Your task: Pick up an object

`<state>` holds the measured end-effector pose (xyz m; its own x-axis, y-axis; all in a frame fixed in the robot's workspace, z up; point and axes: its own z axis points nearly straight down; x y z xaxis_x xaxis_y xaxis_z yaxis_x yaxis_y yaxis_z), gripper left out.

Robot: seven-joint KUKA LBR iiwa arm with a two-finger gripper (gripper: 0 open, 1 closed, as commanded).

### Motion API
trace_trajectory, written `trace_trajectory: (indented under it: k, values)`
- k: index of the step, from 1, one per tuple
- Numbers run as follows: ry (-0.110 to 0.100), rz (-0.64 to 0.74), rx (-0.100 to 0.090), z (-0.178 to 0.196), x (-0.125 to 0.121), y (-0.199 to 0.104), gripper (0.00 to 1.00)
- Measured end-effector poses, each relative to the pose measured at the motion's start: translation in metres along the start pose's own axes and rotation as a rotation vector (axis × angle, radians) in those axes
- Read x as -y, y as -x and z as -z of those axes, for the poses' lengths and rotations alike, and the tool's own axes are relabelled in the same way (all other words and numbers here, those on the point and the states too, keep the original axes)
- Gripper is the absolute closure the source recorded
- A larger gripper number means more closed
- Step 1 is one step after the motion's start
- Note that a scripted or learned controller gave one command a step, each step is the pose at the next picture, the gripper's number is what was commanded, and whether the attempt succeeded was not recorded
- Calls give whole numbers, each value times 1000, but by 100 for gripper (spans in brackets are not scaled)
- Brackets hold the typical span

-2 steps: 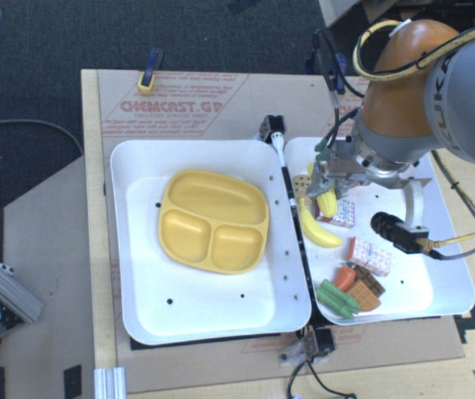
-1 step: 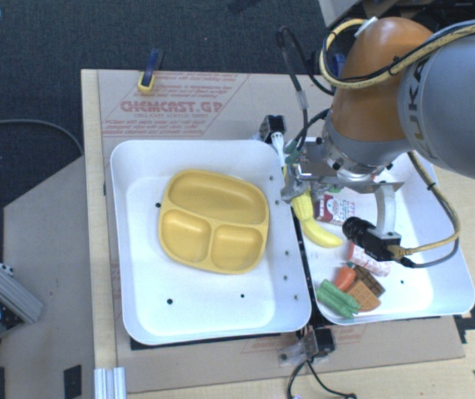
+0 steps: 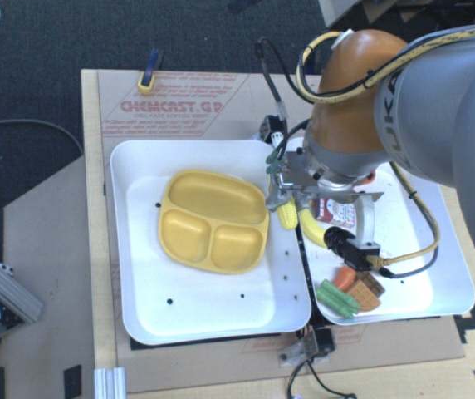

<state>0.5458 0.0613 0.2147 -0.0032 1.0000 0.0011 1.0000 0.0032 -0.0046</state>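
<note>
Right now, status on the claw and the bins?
Claw low at the divider between the bins, fingers hidden. Nothing seen held. Corn cob and green piece loose in right bin. Yellow tray in left bin.

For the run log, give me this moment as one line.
arm: over right bin | tool: low at the bins' divider, above yellow corn | left bin: yellow divided plate | grasp: none seen

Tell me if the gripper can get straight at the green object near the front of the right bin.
Probably yes: the green object lies uncovered at the right bin's front edge, an orange piece and a brown block crowding it, and the gripper sits close behind.
</note>
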Motion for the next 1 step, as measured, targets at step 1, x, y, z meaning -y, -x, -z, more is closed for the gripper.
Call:
trace_trajectory:
  k: [1]
  values:
    - [7,-2,0,19,8,-3,100]
